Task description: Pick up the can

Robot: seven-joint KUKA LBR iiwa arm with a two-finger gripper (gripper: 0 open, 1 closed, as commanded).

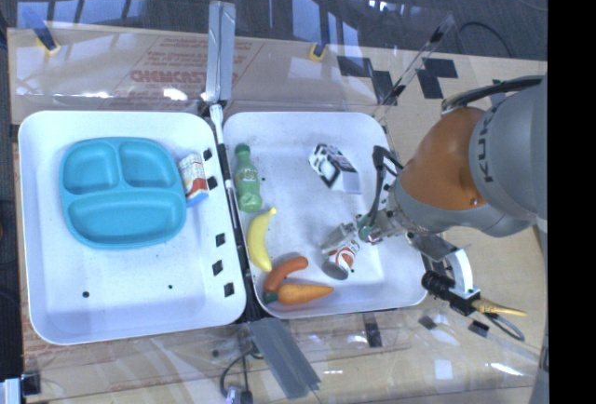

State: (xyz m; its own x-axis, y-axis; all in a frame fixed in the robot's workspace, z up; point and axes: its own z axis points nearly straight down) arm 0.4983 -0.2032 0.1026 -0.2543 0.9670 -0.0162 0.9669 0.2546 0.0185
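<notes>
While the grey arm's hand (358, 233) hovers just above the small red-and-white metal can (342, 258), whether it is open cannot be told. That can lies near the right white bin's (307, 125) front edge, just right of the orange carrots (296, 283).

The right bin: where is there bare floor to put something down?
In the right bin, bare floor lies between the green bottle and the black-and-white box. It is crowded near the front: banana, carrots, can, gripper.
</notes>
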